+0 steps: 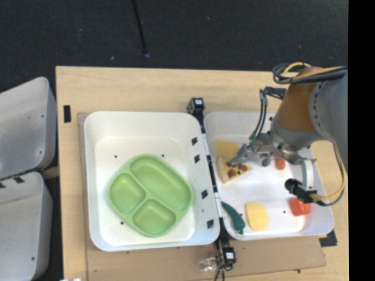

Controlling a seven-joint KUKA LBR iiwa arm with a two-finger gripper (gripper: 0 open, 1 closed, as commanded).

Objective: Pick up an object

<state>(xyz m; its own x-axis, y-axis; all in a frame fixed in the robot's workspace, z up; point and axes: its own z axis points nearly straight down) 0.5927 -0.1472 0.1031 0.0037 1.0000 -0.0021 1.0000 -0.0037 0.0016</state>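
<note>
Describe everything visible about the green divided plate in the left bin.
The green plate is a pale lime, rounded tray that looks like plastic, moulded into three compartments: one long section along its upper right and two smaller ones at left and bottom. It lies flat and face up on the floor of the left bin, turned at a slant to the bin's walls. All three compartments hold nothing.

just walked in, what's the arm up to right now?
The grey KUKA arm with the orange band is reaching into the right white bin, its gripper low over the pizza-slice toy near the bin's left wall. A yellow rounded block, a red block and a dark green piece lie nearer the front. The left white bin holds a light green divided plate.
</note>
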